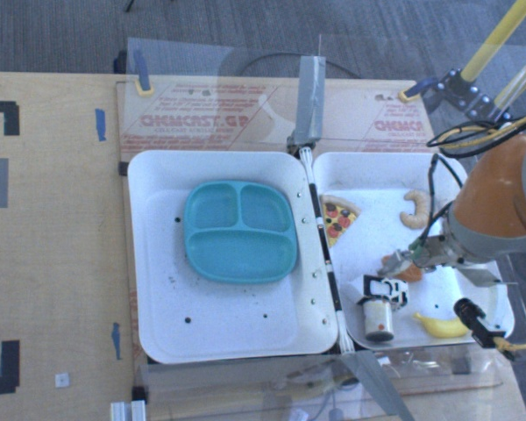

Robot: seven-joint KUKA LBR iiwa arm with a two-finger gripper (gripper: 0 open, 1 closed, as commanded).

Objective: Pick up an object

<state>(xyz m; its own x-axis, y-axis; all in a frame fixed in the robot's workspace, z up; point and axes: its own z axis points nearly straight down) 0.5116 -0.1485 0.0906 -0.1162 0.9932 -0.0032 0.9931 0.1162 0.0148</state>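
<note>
- Your gripper (403,261) sits right of the pizza slice (337,217), a bit lower; can't tell if it's clenched or released.
- The banana (443,325) lies lower-right of that slice.

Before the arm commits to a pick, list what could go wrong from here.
1. The gripper hangs over a small orange item in the right bin. The item is mostly covered, so a grasp could land off-centre and slip.
2. The small can sits close beside that spot. A descent or sideways correction might knock it over or push it away.
3. The banana lies near the bin's front wall, which probably leaves little room for an approach.
</note>
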